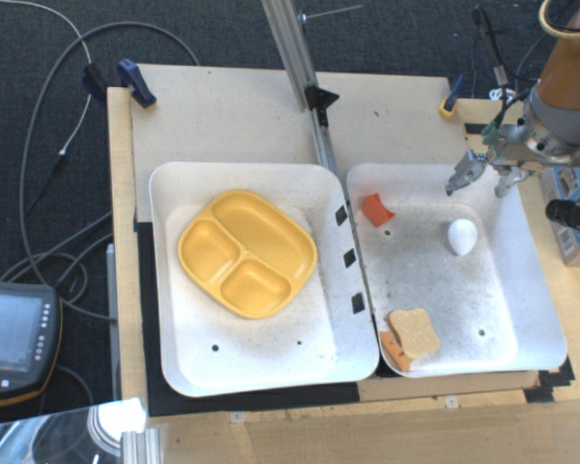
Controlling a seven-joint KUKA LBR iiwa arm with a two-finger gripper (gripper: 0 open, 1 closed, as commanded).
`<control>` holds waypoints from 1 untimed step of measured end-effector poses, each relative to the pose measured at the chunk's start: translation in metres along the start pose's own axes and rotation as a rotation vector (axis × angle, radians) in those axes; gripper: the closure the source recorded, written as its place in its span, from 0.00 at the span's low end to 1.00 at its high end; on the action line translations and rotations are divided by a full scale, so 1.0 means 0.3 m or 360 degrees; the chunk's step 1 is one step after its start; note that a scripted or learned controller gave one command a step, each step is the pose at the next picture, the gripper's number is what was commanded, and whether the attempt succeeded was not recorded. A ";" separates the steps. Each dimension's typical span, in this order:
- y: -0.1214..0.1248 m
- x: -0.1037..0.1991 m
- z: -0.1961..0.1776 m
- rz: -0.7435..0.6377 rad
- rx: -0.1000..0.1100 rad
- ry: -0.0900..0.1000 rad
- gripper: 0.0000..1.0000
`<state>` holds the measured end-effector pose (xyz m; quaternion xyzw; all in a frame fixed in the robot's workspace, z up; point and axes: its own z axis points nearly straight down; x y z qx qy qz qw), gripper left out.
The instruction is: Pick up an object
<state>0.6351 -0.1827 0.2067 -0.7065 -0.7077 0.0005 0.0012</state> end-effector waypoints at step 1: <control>-0.193 -0.101 0.270 0.0010 0.0016 0.0003 0.00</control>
